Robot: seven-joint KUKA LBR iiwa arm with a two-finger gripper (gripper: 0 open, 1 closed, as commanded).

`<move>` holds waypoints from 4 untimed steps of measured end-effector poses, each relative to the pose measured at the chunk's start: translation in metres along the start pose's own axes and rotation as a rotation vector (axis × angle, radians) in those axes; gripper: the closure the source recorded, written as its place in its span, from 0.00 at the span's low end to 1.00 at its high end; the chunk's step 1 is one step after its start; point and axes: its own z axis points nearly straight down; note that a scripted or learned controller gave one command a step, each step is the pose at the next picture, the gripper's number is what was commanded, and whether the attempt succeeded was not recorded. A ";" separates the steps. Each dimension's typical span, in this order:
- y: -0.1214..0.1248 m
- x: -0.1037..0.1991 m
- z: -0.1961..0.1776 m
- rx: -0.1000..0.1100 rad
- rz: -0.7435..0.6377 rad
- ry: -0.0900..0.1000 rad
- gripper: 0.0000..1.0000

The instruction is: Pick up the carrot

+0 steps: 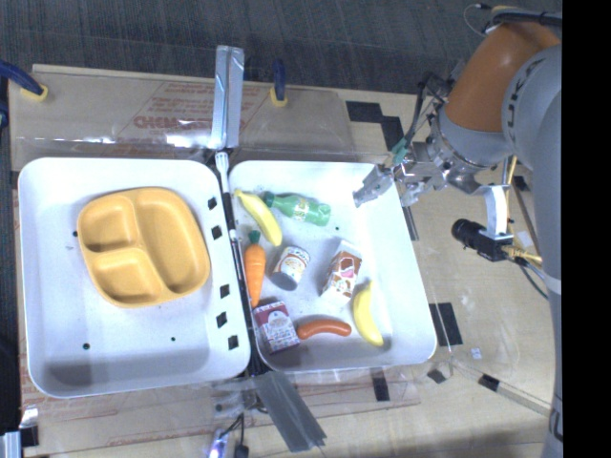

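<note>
**Carrot not yet reached; gripper at the bin's far right corner**

From my seat the pick looks barely begun. The carrot (254,268) lies in the right bin (406,284), hard against its left wall, green top pointing to the far side and the orange body running toward me. Nothing is on it or around it from the arm. Taking the carrot as my mark: a banana (260,216) lies just beyond its top, a green bottle (300,208) beyond and to the right, a small can (291,266) just to its right, a red carton (275,326) just on the near side of its tip, and a sausage (324,328) beside that. A patterned pouch (343,273) and a second banana (367,315) sit further right.

The gripper (377,187) hangs well to the right of the carrot and beyond it, over the bin's far right corner, with nothing between its parts that I can see. So all of it is left: travel across, descent, closing, lift.

What I can't make out: the gripper reads as a grey wedge amid cables, and I cannot tell whether it is spread or pressed together. Its height above the bin is also unclear from this slant. The carrot's left side is tight to the wall, so room there is hard to judge.
</note>
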 end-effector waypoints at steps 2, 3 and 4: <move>-0.103 0.151 0.041 0.000 -0.094 -0.001 0.00; -0.063 0.215 0.041 -0.001 -0.065 -0.002 0.00; -0.063 0.215 0.033 0.003 -0.068 -0.003 1.00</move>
